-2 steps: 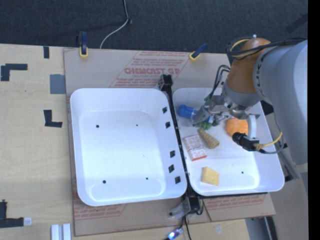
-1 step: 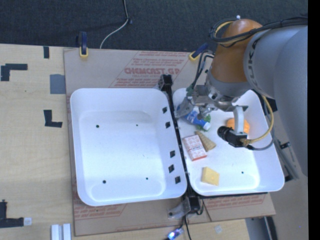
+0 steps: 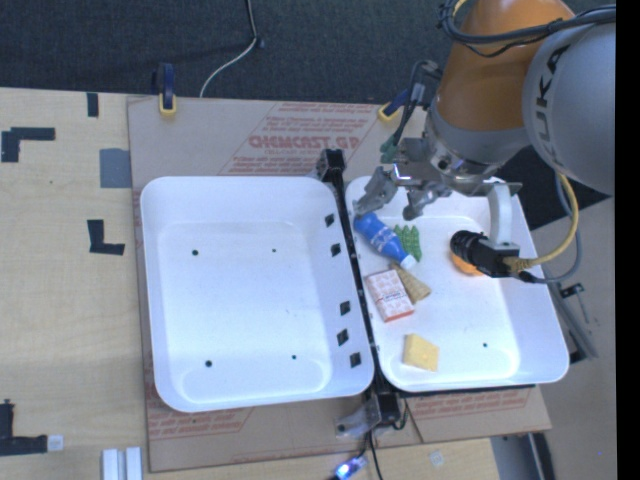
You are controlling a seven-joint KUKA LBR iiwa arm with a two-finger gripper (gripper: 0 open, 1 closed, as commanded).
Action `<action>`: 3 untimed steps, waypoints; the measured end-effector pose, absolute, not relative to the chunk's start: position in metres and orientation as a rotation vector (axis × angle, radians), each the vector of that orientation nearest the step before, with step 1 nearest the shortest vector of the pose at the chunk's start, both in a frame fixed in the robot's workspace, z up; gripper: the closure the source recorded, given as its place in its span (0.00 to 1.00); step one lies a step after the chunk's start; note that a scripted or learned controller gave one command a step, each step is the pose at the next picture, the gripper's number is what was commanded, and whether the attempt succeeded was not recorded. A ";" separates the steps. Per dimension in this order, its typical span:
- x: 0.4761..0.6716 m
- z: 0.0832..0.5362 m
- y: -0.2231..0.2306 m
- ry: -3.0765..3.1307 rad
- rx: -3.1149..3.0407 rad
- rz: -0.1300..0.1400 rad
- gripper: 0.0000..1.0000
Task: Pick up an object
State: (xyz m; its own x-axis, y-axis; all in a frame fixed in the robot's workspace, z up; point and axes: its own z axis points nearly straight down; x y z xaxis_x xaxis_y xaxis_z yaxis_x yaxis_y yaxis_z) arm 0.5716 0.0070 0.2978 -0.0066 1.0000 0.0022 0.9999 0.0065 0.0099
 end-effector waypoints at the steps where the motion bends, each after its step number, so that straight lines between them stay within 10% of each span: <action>1: 0.549 0.335 0.009 2.224 2.217 0.003 1.00; 3: 0.487 0.426 0.059 2.228 2.214 0.004 1.00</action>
State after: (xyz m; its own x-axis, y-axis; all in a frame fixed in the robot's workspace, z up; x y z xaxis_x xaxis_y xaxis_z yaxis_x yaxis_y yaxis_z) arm 0.4873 0.0586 0.4258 -0.0066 1.0000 0.0014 1.0000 0.0066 0.0024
